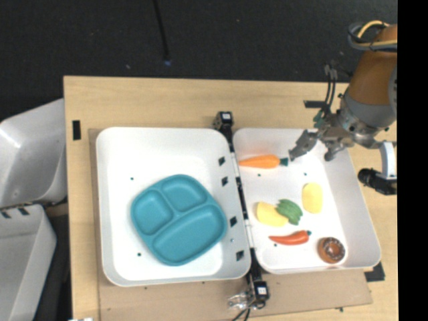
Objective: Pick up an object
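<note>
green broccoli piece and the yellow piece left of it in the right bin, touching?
Touching. The camera view shows the green broccoli piece overlapping the right edge of the yellow piece, no white bin floor between them.

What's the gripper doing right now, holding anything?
Gripper: open, holding nothing, jaws spread above the right bin, just right of the carrot.

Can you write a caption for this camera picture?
Gripper hovers by a toy carrot in the right bin.
</note>
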`<state>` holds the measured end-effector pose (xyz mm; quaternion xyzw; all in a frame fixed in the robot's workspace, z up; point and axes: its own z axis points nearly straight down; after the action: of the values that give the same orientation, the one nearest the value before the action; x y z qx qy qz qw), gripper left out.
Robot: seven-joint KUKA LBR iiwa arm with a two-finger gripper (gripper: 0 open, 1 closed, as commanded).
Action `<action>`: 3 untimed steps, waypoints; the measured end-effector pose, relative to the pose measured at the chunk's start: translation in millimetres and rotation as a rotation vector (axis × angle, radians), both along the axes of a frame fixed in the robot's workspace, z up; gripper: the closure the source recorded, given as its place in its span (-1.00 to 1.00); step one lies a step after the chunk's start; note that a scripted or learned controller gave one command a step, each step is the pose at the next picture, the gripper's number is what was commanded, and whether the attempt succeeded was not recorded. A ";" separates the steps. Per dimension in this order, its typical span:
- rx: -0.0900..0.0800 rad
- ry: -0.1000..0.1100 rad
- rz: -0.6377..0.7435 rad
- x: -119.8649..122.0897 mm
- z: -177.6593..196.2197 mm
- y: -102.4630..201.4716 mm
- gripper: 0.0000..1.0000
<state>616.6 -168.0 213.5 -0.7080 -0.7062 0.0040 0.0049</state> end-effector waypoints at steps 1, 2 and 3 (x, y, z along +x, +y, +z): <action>-0.001 -0.014 0.003 2.9 8.7 0.5 -1.00; -0.004 -0.011 0.002 7.2 -35.9 -6.5 -1.00; -0.004 -0.012 0.005 16.2 -82.6 -6.0 -1.00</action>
<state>632.8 -174.0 130.8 -0.7061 -0.7081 0.0010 -0.0006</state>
